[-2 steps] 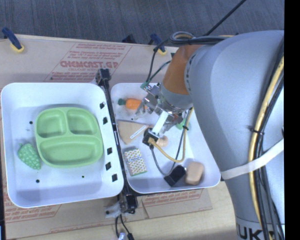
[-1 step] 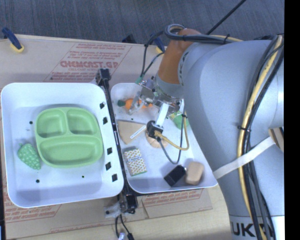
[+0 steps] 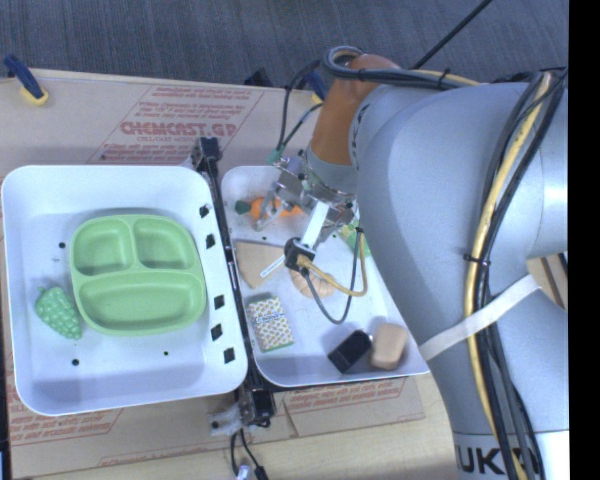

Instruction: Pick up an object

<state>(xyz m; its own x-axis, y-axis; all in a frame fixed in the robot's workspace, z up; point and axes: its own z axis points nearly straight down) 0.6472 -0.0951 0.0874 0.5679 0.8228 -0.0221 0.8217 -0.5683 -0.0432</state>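
The gripper [image 3: 277, 204] hangs over a small orange object [image 3: 294, 209] in the far corner of the right bin [image 3: 305, 366]; I cannot tell whether it's open or closed, so I'd centre it, then descend straight.

Item 1: cardboard sheet [image 3: 130, 108], upper left of the frame, showing above the left bin [image 3: 15, 268]. Red block print; the largest line reads "CHEMCAST GP". The smaller red lines above and below it are too fine to read.
Item 2: same sheet, strip along the bottom of the frame. More small red print, not legible.
Item 3: grey arm [image 3: 460, 218], lower right corner. Dark letters "UK", cut off at the frame's lower edge.
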